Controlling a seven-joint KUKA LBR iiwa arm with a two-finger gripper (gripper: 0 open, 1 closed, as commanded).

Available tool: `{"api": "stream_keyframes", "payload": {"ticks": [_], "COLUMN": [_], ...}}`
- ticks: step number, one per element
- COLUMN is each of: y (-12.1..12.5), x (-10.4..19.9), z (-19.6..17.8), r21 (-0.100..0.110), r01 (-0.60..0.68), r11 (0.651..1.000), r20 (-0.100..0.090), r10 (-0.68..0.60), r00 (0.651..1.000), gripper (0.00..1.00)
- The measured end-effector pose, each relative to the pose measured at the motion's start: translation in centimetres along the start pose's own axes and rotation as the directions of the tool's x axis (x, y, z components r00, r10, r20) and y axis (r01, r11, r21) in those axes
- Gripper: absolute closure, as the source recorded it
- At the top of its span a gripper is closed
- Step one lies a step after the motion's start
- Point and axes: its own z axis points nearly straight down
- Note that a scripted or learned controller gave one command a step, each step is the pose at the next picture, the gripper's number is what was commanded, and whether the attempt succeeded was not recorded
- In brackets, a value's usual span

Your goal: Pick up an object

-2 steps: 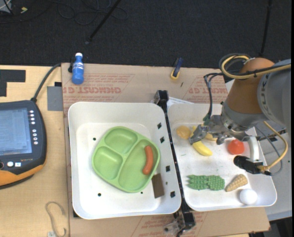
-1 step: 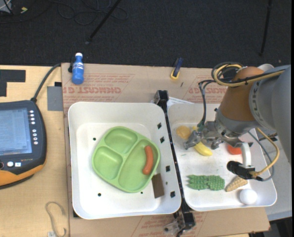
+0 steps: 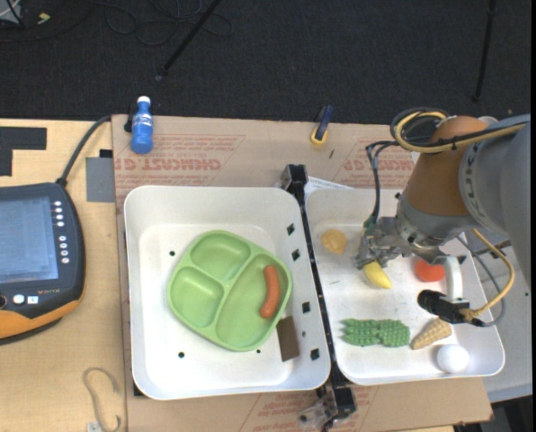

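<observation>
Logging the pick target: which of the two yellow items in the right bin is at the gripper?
The brighter yellow piece, right under the gripper. The paler yellow lump lies apart, nearer the bin divider.

My gripper [image 3: 373,252] sat low in the right bin [image 3: 493,354], right over a small yellow banana-like obj [image 3: 377,276]. That obj lay tilted on the bin floor, near the bin's mid, touching or just under my fingertips; couldn't tell which. It wasn't visibly btwn my fingers.
</observation>
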Motion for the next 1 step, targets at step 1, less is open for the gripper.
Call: {"api": "stream_keyframes", "payload": {"ticks": [1], "y": [-0.05], "x": [-0.58], "z": [-6.29], "r21": [-0.008], "r01": [-0.004], "r11": [1.000], "r20": [0.002], "r10": [0.004], "r00": [1.000], "gripper": [1.00]}}
